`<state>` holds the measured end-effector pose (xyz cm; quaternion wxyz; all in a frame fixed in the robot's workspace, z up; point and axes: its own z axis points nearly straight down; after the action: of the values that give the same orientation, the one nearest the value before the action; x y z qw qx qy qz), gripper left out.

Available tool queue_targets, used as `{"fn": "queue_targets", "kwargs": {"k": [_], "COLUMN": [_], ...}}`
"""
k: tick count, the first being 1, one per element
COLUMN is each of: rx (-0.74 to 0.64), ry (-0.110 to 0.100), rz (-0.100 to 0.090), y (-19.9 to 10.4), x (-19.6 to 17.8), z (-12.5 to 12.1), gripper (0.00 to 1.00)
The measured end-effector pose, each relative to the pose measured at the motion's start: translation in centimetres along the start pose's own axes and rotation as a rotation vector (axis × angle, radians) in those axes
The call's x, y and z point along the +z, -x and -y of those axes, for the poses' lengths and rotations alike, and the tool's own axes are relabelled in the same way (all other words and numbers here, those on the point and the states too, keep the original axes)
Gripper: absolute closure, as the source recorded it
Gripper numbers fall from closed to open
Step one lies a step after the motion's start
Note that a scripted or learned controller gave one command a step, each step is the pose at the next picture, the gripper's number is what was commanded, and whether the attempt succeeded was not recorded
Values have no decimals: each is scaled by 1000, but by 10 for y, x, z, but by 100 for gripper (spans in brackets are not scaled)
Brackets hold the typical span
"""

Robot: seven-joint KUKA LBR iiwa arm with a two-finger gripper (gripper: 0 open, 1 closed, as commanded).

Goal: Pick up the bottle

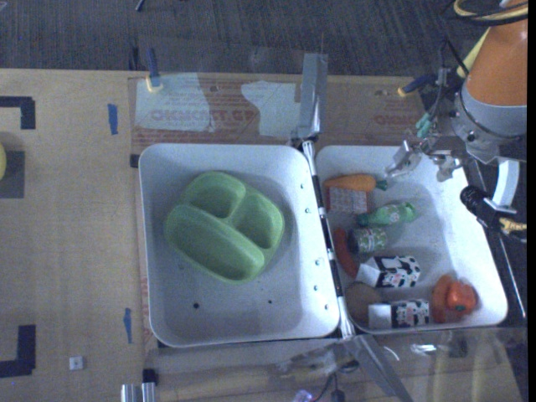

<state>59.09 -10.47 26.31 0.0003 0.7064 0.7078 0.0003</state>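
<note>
Left bin (159, 249) holds a green divided tray (224, 224). Right bin (490, 296), w/ green bottle (388, 215) lying on its side near center, carrot (352, 182) just beyond, milk cartons (389, 271) nearer. Gripper (410, 159) hangs above bin's far edge, apart from bottle.

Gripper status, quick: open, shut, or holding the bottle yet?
Gripper: cannot be told from this view. It is at the far edge of the right bin; the green bottle lies in the bin, apart from it, not held.
</note>
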Motion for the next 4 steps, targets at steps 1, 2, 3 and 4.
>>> {"fn": "queue_targets", "kwargs": {"k": [1, 2, 3, 4], "rx": [-88, -66, -64, 51], "ry": [-1, 3, 8, 4], "rz": [0, 0, 1, 1], "y": [1, 40, 41, 11], "x": [135, 177, 165, 176], "z": [16, 28, 27, -39], "gripper": [0, 0, 100, 100]}}
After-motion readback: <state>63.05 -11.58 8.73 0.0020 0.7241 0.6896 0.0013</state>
